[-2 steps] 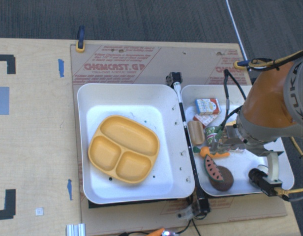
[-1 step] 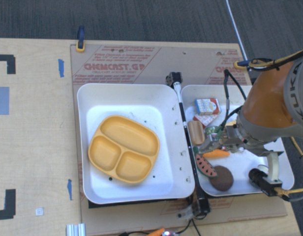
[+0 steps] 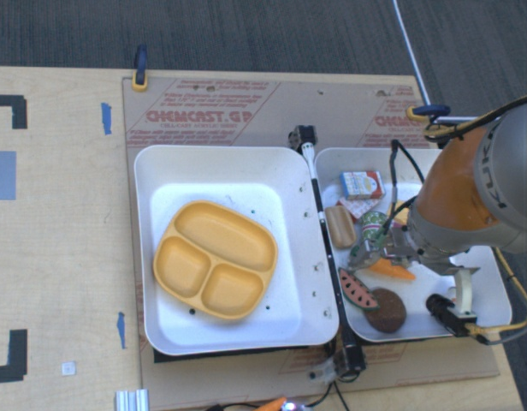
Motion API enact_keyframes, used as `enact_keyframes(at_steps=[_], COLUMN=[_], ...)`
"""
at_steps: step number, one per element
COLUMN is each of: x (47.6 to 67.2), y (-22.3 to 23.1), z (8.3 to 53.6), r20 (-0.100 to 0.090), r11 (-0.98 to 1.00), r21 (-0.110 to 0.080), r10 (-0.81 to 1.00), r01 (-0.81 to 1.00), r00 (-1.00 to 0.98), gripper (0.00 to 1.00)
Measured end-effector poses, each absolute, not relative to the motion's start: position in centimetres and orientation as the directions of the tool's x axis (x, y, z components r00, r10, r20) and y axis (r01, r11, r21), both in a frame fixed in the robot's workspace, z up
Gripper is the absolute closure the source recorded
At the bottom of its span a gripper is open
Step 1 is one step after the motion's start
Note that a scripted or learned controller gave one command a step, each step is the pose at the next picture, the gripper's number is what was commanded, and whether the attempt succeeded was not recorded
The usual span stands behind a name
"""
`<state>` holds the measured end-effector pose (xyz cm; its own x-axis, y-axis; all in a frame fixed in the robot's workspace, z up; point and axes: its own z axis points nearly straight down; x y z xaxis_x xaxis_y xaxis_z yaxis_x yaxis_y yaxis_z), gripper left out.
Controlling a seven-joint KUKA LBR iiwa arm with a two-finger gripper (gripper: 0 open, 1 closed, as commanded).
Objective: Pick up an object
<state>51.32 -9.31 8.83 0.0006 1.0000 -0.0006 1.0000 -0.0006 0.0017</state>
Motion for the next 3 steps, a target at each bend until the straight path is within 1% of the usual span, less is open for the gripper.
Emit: enact_keyframes(at_steps=[1, 2, 3], x=[51.4, 48.0, 48.2], y=[-9.3, -2.8, -2.8], z=[9.8, 18.5, 19.5], r20=[-0.002, 0.001, 0.000], r11=[0.000, 0.002, 0.003], r21=[0.004, 0.002, 0.005], r10=[1.000, 1.000, 1.000], r01=[1.000, 1.000, 1.000], r00=[0.000, -0.002, -0.003], gripper=[1.00, 1.00, 1.00])
